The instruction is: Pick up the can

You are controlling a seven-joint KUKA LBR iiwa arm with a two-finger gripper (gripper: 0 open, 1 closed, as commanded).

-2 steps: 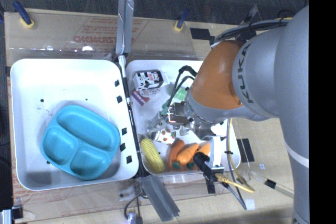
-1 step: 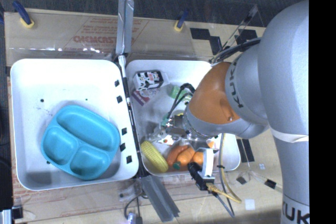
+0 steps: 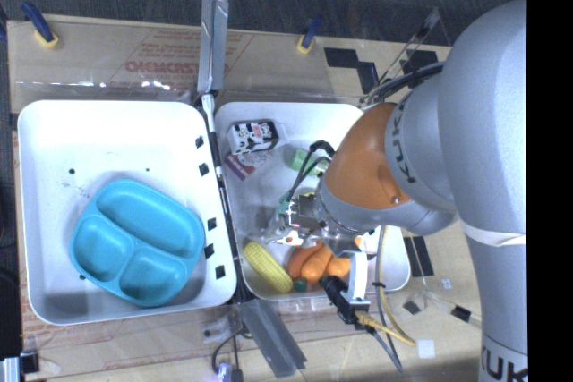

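A: What sits in the left bin [image 3: 36, 192]?

B: A blue tray [image 3: 136, 240] with three hollows, lying toward the near left, with bare white floor around it, most of it toward the far wall and the right.

A: And the right bin [image 3: 269, 110]?

B: Crowded. A can [image 3: 254, 137] lies on its side in the far left corner, label up, just beside the wall that divides the bins. Near it a small green thing [image 3: 300, 158]. Along the near wall lie a corn cob [image 3: 267, 267] and, touching it, a carrot [image 3: 315, 262].

A: Any room to move?

B: The floor between the can and the corn is open. The rest of that bin lies under the arm [image 3: 421, 165], which comes in from the right and covers its right half.

A: The pincer?

B: Its body [image 3: 300, 215] hangs low over the middle of the bin, between can and corn, well apart from the can. I cannot tell how it stands; the wrist hides the tips.

A: Anything else unclear?

B: The bin's right wall is hidden, and the surface [image 3: 107, 49] is cut off at the left edge.
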